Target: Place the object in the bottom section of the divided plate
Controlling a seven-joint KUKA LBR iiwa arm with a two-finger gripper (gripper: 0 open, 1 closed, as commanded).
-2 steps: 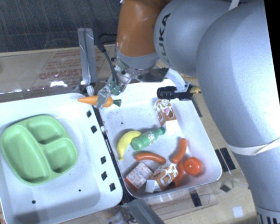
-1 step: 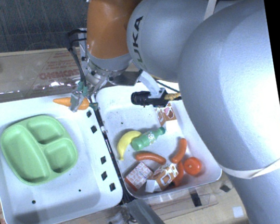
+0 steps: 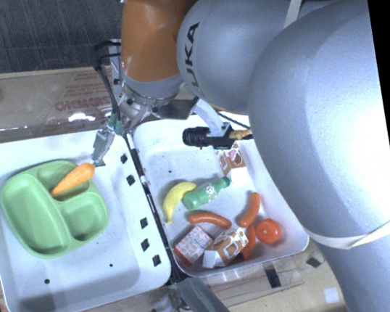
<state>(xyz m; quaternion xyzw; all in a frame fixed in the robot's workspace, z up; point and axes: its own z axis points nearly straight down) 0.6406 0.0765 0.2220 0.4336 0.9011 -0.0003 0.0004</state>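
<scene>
the big grey arm (image 3: 303, 98) fills the right of the view and sits nearest the camera, its orange band (image 3: 150, 34) above the wrist. at its tip the gripper (image 3: 98, 154) reaches down to the left over the left bin (image 3: 76, 288), and its fingers look pinched on the thick right end of the carrot (image 3: 72, 178), though the contact is small and hard to read.

the carrot lies tilted across the far right part of the green divided plate (image 3: 36, 221), its thin tip pointing left and down over the ridge between sections. it seems to rest on or just above the plate rather than inside one compartment. which section counts as the bottom is a judgement; likely the one on the near side.

the carrot looks like a light, stiff plastic toy, smooth and tapered, so it could slip or swing around a grip at one end. a hold nearer its middle would be steadier.

further right, the right bin (image 3: 283, 248) holds a banana (image 3: 174, 197), a green bottle (image 3: 204, 192), sausages (image 3: 209, 220), a tomato (image 3: 268, 231) and small cartons (image 3: 194, 244).
</scene>
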